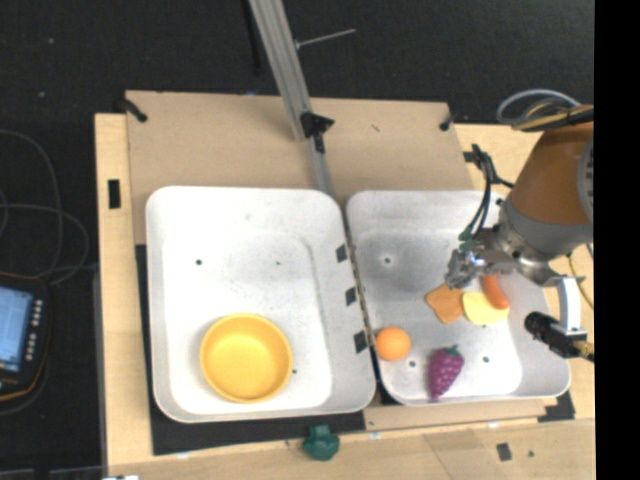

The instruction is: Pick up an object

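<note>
The right bin (400, 228) holds an orange ball (393, 344) near its front left, a purple grape bunch (445, 369) at the front, and a cluster of an orange wedge (444, 303), a yellow piece (483, 309) and a small red-orange piece (494, 290). My gripper (466, 269) hangs low over the right bin, just above and left of that cluster. The wrist hides its fingers. A yellow bowl (246, 357) sits at the front of the left bin (240, 238).
A grey metal post (290, 78) slants up from the gap between the bins. A green object (321, 443) lies on the bench in front of the bins. A handheld pendant (18, 333) sits at the far left. Cables run beside the arm.
</note>
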Motion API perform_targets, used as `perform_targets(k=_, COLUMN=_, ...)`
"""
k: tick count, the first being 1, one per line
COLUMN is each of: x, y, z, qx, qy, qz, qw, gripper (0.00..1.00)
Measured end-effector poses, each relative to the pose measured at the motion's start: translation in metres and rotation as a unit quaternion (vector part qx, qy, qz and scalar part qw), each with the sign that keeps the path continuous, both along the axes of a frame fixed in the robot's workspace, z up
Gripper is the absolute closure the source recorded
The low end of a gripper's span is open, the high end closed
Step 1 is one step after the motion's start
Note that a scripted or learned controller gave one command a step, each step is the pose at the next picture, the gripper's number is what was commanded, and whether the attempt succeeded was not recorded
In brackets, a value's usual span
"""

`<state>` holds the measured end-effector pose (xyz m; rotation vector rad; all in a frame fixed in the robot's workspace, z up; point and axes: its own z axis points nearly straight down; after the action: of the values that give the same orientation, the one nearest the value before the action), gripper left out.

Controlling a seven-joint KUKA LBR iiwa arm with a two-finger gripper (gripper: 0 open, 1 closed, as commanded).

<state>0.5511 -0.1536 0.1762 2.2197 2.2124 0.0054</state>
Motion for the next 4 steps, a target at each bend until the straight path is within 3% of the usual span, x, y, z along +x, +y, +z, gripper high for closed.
perform_targets(k=2, x=-0.013, y=-0.014, z=0.106, qx=-0.0002, qy=0.0, qz=0.002, qw=1.0, gripper=1.0)
perform_targets(k=4, x=0.006, y=0.091, z=0.097, qx=0.0017, qy=0.003, qz=0.005, qw=1.0, gripper=1.0)
